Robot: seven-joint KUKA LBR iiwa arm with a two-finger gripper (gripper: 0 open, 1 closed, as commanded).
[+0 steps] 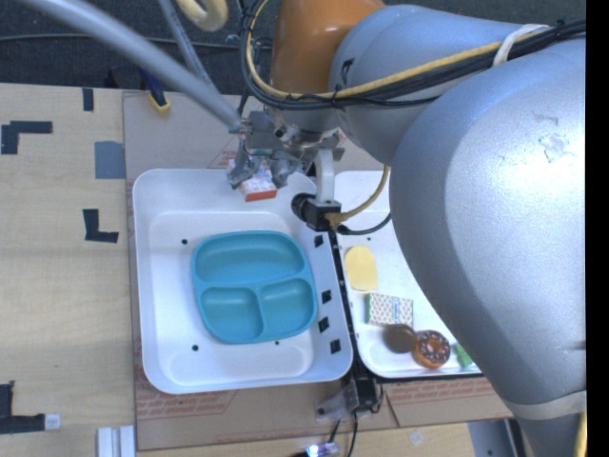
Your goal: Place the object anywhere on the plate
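Observation:
A blue plate (254, 286) with three compartments lies in the middle of the left white bin (157, 284). My gripper (259, 181) hangs over the far edge of that bin, beyond the plate's far rim. A small red-and-white object (258, 192) sits between its fingertips, so the gripper is shut on it. The object is above the bin floor, apart from the plate. The grey arm and its orange band (314, 27) cover much of the right bin.
The right bin (376, 187) holds a yellow piece (361, 268), a patterned packet (390, 308), a brown item (399, 338) and a sprinkled donut (431, 348). A black divider edge (328, 284) runs between the bins. Cardboard surrounds both bins.

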